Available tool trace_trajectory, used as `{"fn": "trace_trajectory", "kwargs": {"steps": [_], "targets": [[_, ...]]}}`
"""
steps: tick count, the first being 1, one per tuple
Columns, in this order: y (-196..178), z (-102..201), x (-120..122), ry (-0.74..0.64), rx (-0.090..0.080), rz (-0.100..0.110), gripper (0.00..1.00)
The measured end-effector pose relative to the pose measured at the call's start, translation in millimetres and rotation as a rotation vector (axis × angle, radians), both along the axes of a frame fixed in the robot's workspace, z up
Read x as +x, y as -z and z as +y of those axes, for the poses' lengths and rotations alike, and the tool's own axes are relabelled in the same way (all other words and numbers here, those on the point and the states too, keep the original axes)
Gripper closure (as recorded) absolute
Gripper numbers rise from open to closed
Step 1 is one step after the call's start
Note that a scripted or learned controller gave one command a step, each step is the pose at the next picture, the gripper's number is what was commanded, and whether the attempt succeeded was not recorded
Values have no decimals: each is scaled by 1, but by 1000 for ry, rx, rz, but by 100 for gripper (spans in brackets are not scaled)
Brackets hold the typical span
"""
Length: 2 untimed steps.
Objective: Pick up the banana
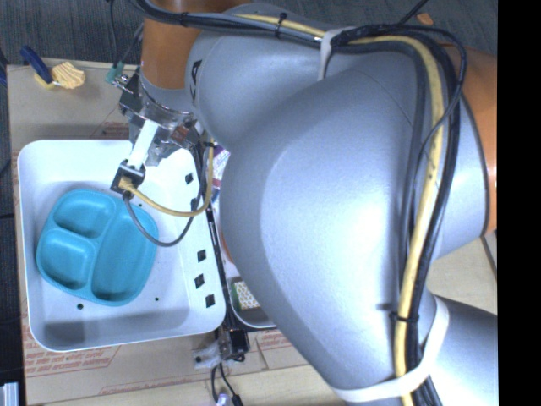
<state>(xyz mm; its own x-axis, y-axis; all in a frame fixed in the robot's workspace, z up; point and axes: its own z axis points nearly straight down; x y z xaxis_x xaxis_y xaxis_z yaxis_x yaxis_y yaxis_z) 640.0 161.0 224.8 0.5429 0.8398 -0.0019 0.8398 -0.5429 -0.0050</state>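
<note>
My gripper (157,142) hangs over the far right corner of the left white bin (25,227), just beyond a blue divided plate (93,248) that lies flat on the bin floor. The wrist's orange band (165,53) sits right above it. The grey arm (338,201) blocks almost all of the right bin, so whatever lies in there is hidden. Nothing can be seen held at the gripper.
A small yellow and blue object (59,74) lies on the bench beyond the left bin's far corner. A sliver of the right bin (247,299) with a patterned item peeks out under the arm. Cardboard edges the bench at front.
</note>
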Motion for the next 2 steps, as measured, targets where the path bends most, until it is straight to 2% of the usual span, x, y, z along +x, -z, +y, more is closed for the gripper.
{"fn": "trace_trajectory", "kwargs": {"steps": [1, 2], "targets": [[11, -54, -11, -470, 0, 1, 100], [-220, 22, -4, -448, 1, -5, 100]]}}
